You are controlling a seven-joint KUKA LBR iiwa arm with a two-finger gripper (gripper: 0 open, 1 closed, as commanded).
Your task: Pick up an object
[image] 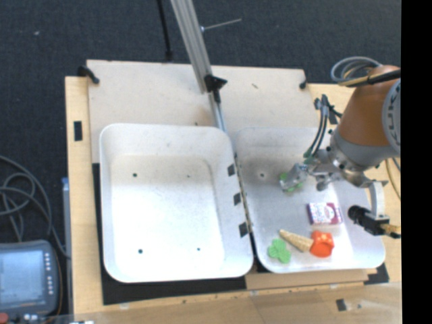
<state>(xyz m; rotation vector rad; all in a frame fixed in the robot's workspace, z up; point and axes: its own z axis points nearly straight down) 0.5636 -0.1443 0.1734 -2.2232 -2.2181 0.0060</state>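
Purple box lying just below gripper in right bin, cone, orange piece, green piece farther below. Grip state impossible to tell. Approach step apparently; next: align, descend.

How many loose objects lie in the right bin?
4, all near its front: a purple-and-white small box, an orange plastic piece, a tan cone and a green leaf-shaped toy. The arm may hide others.
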